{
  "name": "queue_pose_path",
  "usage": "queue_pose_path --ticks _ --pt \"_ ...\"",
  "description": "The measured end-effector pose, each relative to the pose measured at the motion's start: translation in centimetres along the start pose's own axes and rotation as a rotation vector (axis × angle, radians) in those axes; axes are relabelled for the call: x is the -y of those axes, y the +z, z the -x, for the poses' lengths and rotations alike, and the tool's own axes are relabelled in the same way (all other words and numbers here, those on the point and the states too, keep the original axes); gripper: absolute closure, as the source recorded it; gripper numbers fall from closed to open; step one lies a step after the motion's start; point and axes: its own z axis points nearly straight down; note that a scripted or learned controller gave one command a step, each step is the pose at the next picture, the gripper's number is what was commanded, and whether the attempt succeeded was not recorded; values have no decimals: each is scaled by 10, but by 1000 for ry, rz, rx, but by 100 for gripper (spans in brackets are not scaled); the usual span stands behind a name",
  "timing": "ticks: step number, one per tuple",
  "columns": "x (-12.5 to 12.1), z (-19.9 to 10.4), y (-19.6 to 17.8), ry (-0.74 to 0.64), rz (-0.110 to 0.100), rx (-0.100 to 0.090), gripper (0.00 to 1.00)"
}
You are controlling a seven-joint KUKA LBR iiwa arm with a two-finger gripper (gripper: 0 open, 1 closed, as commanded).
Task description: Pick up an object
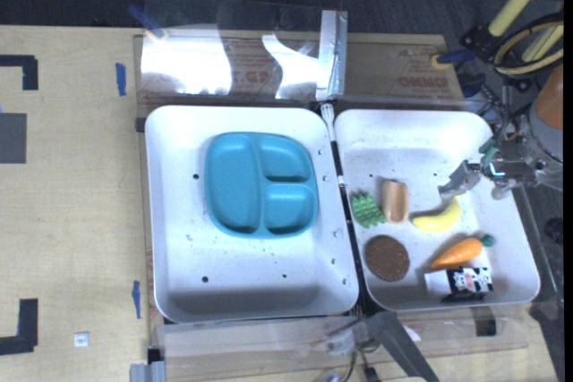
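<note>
The hand (458,179) hovers just above the banana (436,218) in the right bin (394,125), beside a carrot (457,251).

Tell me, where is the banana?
The banana lies in the right bin, just below the gripper, between the tan roll and the carrot.

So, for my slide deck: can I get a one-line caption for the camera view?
Gripper poised above banana in the right bin; blue tray in the left bin.

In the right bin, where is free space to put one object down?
Bare floor lies in the right bin along its far wall, beyond the bread roll and gripper. Its near half is crowded: green toy, banana, brown disc, carrot, carton.
</note>
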Motion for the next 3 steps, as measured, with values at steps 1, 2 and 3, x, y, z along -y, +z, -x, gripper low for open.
queue_pose_path --ticks 1,2,3 --pt "-23 60 138 54 4 1 0" --pt "-23 61 129 56 5 0 100" --pt "-57 -40 15 78 13 -1 100"
